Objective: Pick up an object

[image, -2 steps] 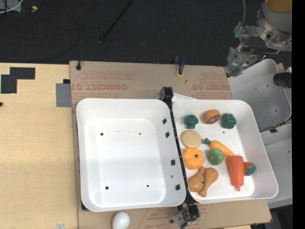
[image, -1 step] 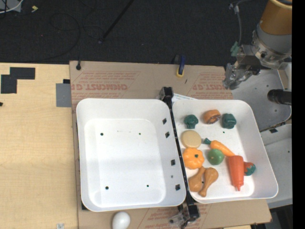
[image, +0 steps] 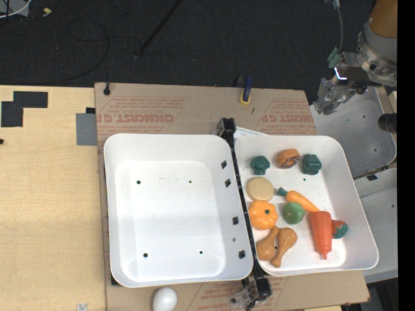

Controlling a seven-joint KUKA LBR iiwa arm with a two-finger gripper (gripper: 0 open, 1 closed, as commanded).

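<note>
The pincer [image: 329, 99] hangs beyond the far right corner of the right bin [image: 355, 193], outside its rim and well apart from the toys; whether it is spread or pressed together I cannot tell.

All the pickable things lie in that bin: two green broccoli pieces [image: 260, 164] and [image: 311, 164] and a brown bun [image: 287, 158] along the far edge, a beige disc [image: 260, 188], an orange pumpkin [image: 263, 215], a carrot [image: 300, 201], a green ball [image: 293, 213], a chicken drumstick [image: 283, 243] and a red bottle-like toy [image: 320, 233].

The step in hand looks like the approach. A loner suits best: the broccoli by the far right corner stands nearest the arm and apart from its neighbours. Come straight down over it, straddling it across its narrow width, clear of the bin wall, before closing.
</note>
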